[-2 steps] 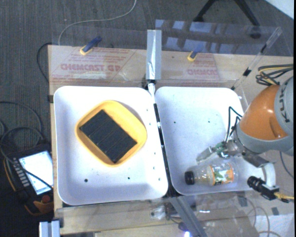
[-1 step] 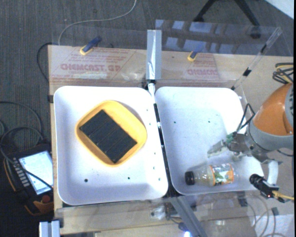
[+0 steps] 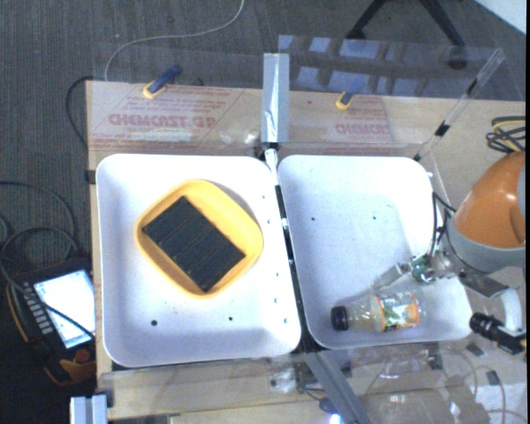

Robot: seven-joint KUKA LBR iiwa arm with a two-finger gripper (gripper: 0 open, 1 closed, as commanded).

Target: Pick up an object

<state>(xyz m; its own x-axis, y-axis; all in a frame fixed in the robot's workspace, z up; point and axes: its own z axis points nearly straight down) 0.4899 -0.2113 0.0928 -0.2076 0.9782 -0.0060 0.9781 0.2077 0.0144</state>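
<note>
The arm (image 3: 495, 215) is reaching in from the right, over the right bin (image 3: 362, 193); the gripper (image 3: 421, 270) is sitting low near that bin's right wall, just above and beside the upper end of a small bottle (image 3: 377, 314); whether it is open or closed I cannot tell, since the tip is small and blurred against clear plastic. The bottle is lying on its side at the bin's near edge, dark cap pointing left, orange label around its middle; nothing is visibly clamped. In the left bin (image 3: 124, 184), a yellow dish (image 3: 246, 228) is holding a dark ridged pad (image 3: 194, 243), well apart from the arm.

Risks, as judged: the bottle being round and on its side, it is likely to roll or squirt away under an off-centre pinch; lying close to the wall and the front rim, it is leaving little room for a clean approach, so a collision with the bin is plausible.
</note>
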